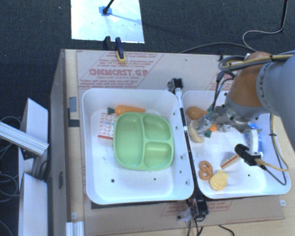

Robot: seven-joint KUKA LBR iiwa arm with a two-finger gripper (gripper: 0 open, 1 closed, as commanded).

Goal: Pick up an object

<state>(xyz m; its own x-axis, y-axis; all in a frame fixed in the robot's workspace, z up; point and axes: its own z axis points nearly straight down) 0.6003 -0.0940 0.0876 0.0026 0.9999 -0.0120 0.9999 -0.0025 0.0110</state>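
Nearest, a ridged yellow chip lies beside a pretzel by the right bin's near rim. Farther in, the gripper, its opening impossible to judge, crowds that bin's left wall.

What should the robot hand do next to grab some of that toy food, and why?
Probably go straight down a little. The gripper sits low in the right bin, right above a small orange piece and beside the pale banana-shaped toy. Nothing is visibly between its fingers yet, so a short drop should bring them around the piece.
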